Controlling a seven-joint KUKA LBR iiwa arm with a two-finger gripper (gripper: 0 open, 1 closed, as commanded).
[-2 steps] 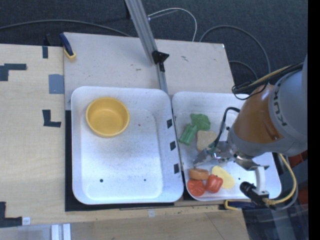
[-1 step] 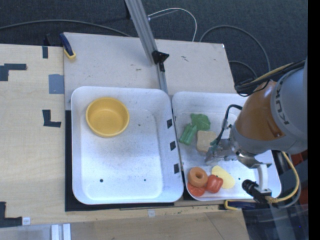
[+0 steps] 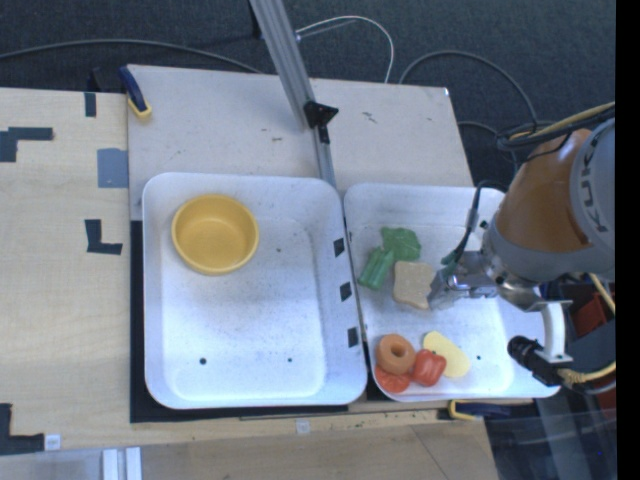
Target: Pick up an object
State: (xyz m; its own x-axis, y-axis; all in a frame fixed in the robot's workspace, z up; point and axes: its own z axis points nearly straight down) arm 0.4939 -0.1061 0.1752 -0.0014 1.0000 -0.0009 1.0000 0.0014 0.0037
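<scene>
Nearest the lower edge, in the front corner of the right shallow white plastic bin point(image 3: 470, 223), lies a cluster of small toy foods: a ring-shaped orange doughnut point(image 3: 396, 351) resting on a flat red piece point(image 3: 391, 379), a glossy red pepper-like lump point(image 3: 428, 368) just beside it, and a smooth pale yellow oval piece point(image 3: 447, 355) touching the lump on its right. The bin floor is white, speckled with fine dark dots, its corners rounded.

Further up the same bin sits a tan, roughly square bread-like slab point(image 3: 411, 284) with a matte surface. The metal pincer point(image 3: 442, 291) is down at the slab's right edge; whether its tips are spread or pressed together cannot be told, nor whether they touch the slab. Above it rises the grey arm with its broad orange band point(image 3: 540, 208). A knobbly green plastic vegetable point(image 3: 387, 255) lies touching the slab's upper left.

In the left white bin point(image 3: 160, 298), toward its far left corner, stands a round yellow plastic bowl point(image 3: 214, 232), smooth-walled and upright.

Beyond the bins, a slanting grey metal pole point(image 3: 285, 48) crosses the pale wooden worktop point(image 3: 60, 268).
</scene>
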